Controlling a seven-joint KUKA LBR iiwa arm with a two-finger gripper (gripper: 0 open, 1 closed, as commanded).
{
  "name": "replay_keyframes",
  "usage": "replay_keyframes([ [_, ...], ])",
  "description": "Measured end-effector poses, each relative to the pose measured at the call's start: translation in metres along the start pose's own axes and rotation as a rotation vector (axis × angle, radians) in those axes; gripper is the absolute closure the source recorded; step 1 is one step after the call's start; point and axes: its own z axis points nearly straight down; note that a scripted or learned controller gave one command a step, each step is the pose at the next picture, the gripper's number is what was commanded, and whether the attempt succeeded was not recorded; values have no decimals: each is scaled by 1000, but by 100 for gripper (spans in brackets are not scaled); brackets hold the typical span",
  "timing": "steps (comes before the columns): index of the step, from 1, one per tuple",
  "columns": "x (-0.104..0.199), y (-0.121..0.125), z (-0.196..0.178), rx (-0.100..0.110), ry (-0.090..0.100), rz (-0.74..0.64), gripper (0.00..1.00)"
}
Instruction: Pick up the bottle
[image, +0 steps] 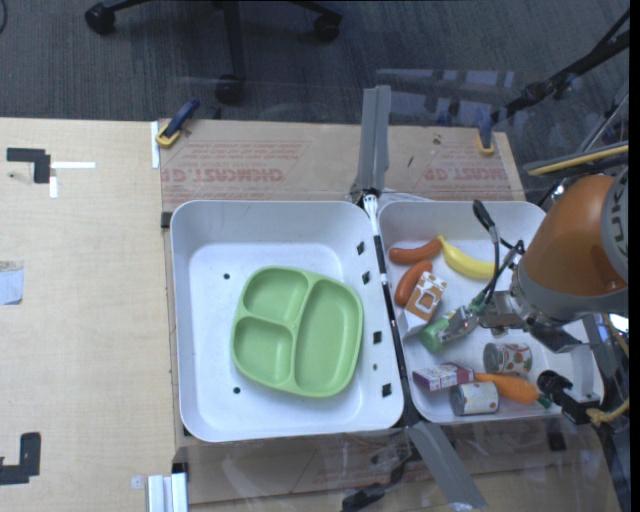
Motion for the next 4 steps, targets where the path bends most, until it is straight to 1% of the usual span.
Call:
replay_keyframes([
  [1, 19, -10, 28, 19, 3, -308, 0],
  [2, -48, 50, -88, 15, 1, -419, 0],
  [3, -38, 5, 26, 15, 3, -535, 0],
  [4, 14, 2, -189, 13, 1, -530, 0],
])
